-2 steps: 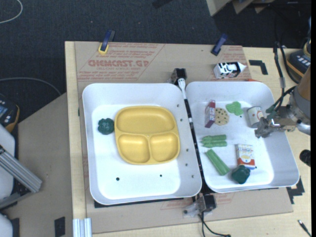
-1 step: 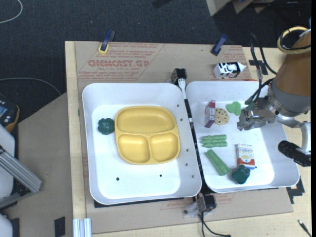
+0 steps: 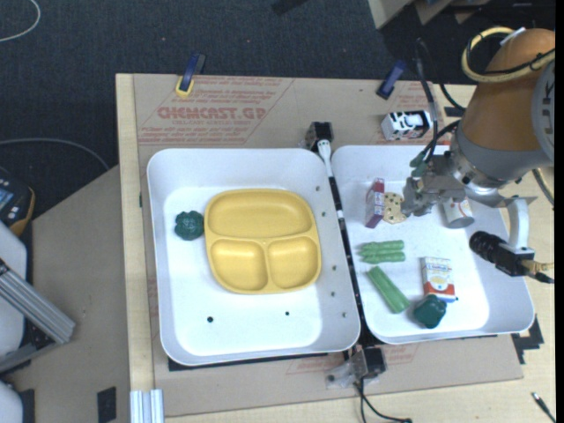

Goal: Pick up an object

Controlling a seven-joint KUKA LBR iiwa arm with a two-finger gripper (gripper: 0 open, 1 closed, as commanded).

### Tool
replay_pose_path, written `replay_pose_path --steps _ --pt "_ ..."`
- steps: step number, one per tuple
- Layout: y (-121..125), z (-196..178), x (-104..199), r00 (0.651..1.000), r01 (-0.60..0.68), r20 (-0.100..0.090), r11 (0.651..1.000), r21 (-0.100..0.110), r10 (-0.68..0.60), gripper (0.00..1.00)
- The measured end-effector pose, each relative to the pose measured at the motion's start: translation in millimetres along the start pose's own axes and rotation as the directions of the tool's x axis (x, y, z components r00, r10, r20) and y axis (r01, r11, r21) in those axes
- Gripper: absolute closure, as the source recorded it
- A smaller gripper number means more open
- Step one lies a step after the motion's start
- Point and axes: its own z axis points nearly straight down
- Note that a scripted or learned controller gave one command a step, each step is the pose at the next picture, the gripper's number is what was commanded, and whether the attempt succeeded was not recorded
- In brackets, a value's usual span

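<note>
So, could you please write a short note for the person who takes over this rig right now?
Hand: over the upper part of the right bin; its grip is unclear from above, and nothing is seen in it.
Right bin: purple item, tan piece, green pods, green stick, small carton, dark green item.
Left bin: yellow divided plate, green broccoli-like piece.
Done: no pick visible.
Left: grasp and lift one object.

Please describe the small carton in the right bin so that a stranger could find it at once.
Look in the right bin, near its front right corner. The carton lies there, just above a dark green lump. It alone is boxy, white with orange-red print; its neighbours are green.
</note>
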Motion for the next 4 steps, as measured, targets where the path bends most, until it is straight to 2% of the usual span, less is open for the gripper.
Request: replay_pose_path --steps 1,2,3,4 --pt "18 1 9 1.000 -0.003 0.001 1.000 0.000 0.003 1.00" --pt "17 -10 4 1.000 -0.005 0.001 1.000 0.000 0.005 1.00" --pt "22 -2 13 1.000 -0.004 0.001 1.000 0.003 0.004 1.00" --pt "10 2 8 1.000 -0.007 0.000 1.000 0.008 0.007 1.00"
